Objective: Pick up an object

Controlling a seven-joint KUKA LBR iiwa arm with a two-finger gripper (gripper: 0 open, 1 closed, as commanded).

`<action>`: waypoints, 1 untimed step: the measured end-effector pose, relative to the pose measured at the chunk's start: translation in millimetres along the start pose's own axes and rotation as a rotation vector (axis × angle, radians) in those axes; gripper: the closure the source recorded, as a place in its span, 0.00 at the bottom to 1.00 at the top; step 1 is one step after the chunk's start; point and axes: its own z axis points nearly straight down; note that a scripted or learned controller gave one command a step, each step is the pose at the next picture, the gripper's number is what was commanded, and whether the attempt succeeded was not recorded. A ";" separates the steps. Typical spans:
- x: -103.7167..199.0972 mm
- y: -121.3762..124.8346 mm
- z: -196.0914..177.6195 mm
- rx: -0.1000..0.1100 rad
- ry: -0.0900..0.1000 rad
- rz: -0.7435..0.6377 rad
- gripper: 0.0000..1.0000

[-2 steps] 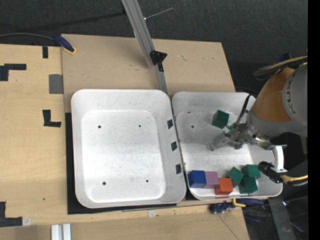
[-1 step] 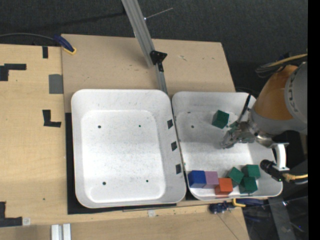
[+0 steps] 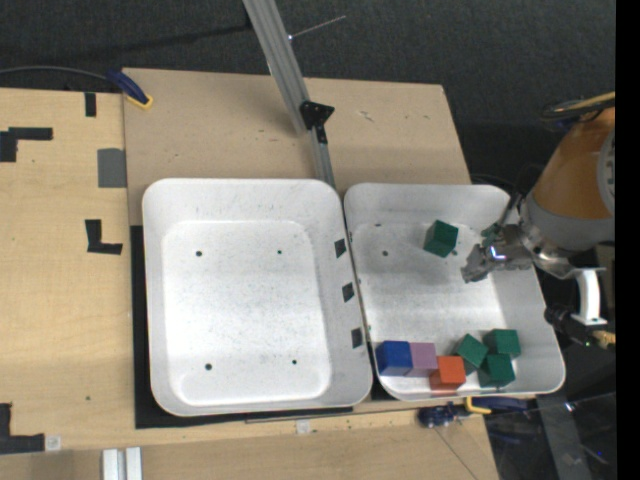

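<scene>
A dark green cube (image 3: 441, 238) lies in the back half of the right bin (image 3: 400, 208). My gripper (image 3: 484, 256) hangs low over the same bin, just right of that cube and apart from it. Nothing shows in its grasp. Along the bin's front wall lies a cluster: a blue cube (image 3: 394, 357), a purple cube (image 3: 424, 357), an orange cube (image 3: 450, 371) and three green cubes (image 3: 497, 368).
The left bin (image 3: 160, 268) adjoins the right one on a shared edge with black clips. A slanted metal pole (image 3: 285, 58) runs down to the bins' back edge. The arm's orange band (image 3: 575, 183) stands beyond the right bin's rim.
</scene>
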 end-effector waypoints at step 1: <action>-8.8 -1.9 -58.6 -0.002 -0.001 0.000 1.00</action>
